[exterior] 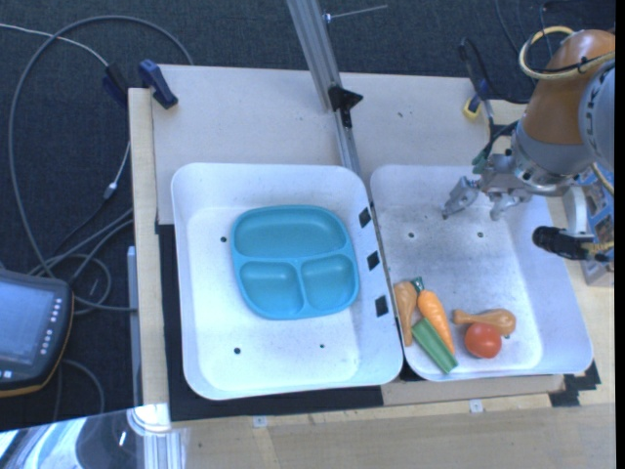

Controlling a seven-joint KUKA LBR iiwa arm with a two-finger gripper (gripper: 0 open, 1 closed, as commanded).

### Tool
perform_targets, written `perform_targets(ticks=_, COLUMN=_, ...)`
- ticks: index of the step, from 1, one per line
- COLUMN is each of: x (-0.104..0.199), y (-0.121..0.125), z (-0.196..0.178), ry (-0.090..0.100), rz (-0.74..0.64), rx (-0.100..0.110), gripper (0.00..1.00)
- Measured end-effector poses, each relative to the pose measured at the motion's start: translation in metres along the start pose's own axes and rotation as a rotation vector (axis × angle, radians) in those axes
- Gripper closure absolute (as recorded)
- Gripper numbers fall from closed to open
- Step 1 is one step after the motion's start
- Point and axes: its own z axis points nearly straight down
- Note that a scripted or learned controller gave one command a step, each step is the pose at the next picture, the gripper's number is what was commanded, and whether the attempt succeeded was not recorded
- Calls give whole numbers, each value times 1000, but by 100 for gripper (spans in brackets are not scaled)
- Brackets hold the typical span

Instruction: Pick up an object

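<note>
My gripper [476, 203] hangs over the far part of the right bin [547, 281], fingers spread apart and pointing down, with nothing between them. At that bin's near edge lies a cluster of toy food: an orange carrot [435, 316], a second paler carrot [404, 306], a green vegetable [433, 347], a red tomato [482, 341] and a tan drumstick-shaped piece [485, 318]. The gripper is well away from these, toward the back of the bin.
The left bin [205, 360] holds a blue three-compartment plate [293, 260]. A slanted metal pole [317, 42] rises behind the bins. Black clips [370, 237] sit on the divide between bins. Cables lie on the dark floor at left.
</note>
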Motion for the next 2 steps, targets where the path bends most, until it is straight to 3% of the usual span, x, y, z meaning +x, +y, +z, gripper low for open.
perform_targets(ticks=1, x=0, y=2, z=-15, ry=-1, rz=-1, rx=-9, gripper=100)
perform_targets(ticks=2, x=1, y=1, z=-81, ry=-3, rz=-1, rx=-16, gripper=100)
